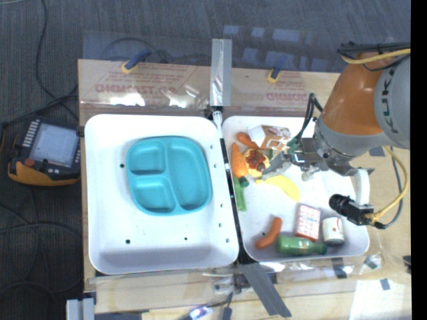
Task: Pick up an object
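Note:
My gripper (275, 164) hangs low over the upper left part of the right bin (357, 245), reaching in from the right. Directly under it lies a cluster of toy food: a red and yellow piece (255, 157), an orange carrot (237, 163) and a white and orange carton (273, 135). A yellow banana (289, 187) lies just below the gripper. I see nothing clearly held.
Along the front of the right bin lie a sausage (269, 233), a green bottle (297, 246), a red and white box (307, 221) and a small white can (332, 229). A green piece (240, 194) lies by the divider. A blue compartment tray (167, 174) sits in the left bin (107, 239).

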`<state>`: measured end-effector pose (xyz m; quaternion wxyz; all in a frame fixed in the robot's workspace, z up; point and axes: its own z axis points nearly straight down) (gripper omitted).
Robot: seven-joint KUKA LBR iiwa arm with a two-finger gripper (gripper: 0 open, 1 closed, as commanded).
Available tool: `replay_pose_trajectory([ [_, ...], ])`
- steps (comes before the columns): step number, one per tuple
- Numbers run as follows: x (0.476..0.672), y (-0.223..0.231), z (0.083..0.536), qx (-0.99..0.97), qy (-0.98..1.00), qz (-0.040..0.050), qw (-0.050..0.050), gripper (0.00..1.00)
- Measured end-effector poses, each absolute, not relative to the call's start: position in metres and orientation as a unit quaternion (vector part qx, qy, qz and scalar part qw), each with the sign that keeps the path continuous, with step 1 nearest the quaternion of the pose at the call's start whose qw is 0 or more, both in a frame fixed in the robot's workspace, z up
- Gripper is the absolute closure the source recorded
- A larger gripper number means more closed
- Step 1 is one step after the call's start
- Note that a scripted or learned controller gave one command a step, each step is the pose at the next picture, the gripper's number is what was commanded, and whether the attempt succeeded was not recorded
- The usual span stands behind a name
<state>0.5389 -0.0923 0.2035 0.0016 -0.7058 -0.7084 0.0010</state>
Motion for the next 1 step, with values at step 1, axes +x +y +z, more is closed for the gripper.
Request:
replay_pose_trajectory([
  [1, 0.5726, -0.124, 0.09, -0.754, -0.657, -0.0028, -0.004, 0.0],
])
